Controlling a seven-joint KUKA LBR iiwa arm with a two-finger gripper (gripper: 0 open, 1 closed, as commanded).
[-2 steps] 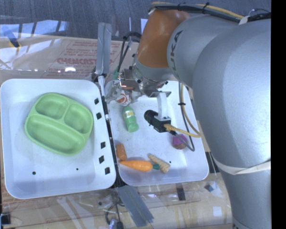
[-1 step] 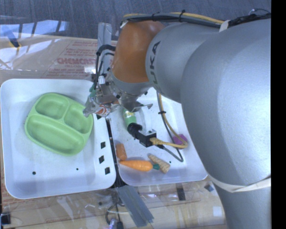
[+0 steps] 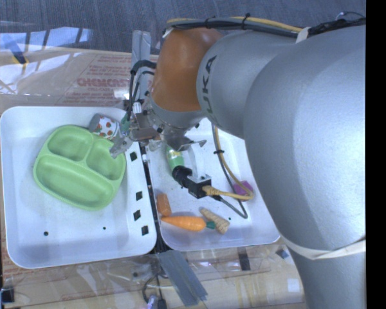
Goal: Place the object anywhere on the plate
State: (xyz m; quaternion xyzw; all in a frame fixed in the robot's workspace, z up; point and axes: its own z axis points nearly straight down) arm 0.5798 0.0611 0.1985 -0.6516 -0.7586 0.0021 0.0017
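object: small round patterned ball point(image 3: 103, 127) beside green plate point(image 3: 77, 166) | likely light, rolls; grip across middle | end effector point(image 3: 130, 134): grip state unclear

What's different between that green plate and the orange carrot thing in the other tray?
The green plate lies in the left bin; the carrot lies in the right bin, near its front edge. The plate is much bigger, broad and divided into compartments; the carrot is small, slim and tapered. The plate is pale green, the carrot orange. Both rest flat on a white bin floor, and both lie apart from the gripper.
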